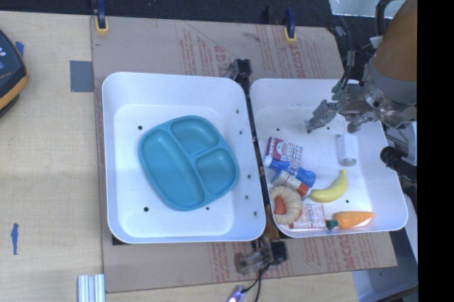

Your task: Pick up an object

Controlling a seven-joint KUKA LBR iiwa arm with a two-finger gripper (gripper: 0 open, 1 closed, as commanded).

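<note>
End effector: you see it [339,114] hanging over the upper half of the right bin [284,91], two grey fingers splayed apart, nothing between them
Nearest candidate: small pale cylinder [346,149], just below and slightly right of the fingers, long axis running up-down in the view; translucent and hard to read against the white floor
Banana: [330,188] further down the same bin, curved, smooth yellow skin, long axis slanting from lower left to upper right
Carrot: [351,220] orange, tapered, lying nearly level by the bin's lower wall
Clutter at left of that bin: printed packet [283,151], blue tube [292,176] and ring-shaped doughnut [286,202], touching or overlapping; judge these awkward for you to single out
Left bin: [113,152] holds a blue compartment plate [188,162], flat, rigid, glossy; well apart from the arm
Judgement: your shortest move is straight down-view to the cylinder; close across its short axis
</note>
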